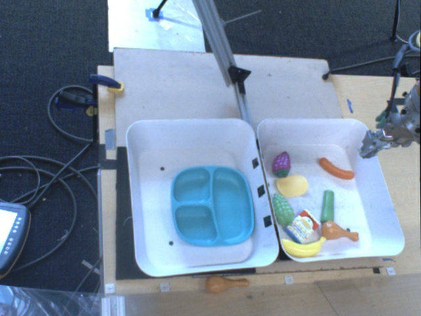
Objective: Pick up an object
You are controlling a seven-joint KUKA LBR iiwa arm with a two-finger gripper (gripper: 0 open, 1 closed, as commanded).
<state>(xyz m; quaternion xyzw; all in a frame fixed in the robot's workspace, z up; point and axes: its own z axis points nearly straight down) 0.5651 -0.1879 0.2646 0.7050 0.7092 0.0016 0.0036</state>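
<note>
We see the claw (370, 143) at the right bin's (388, 209) far right rim; whether it is apart or together we cannot tell. The sausage (336, 169), orange-red, slim and slightly curved, lies just left of and below the claw, not touching it.

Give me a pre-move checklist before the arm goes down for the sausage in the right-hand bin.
1. Target in view: the sausage lies fully exposed near the far side of the right bin. Ok.
2. Room around it: it touches no other toy; the green stick lies nearest, apart from it. Ok.
3. Gripper position: at the bin's right rim, off to the sausage's right, not above it. Not ok.
4. Gripper free of load: too blurred to judge. Cannot tell.
5. Path to target: no toy lies between the gripper and the sausage. Ok.
</note>
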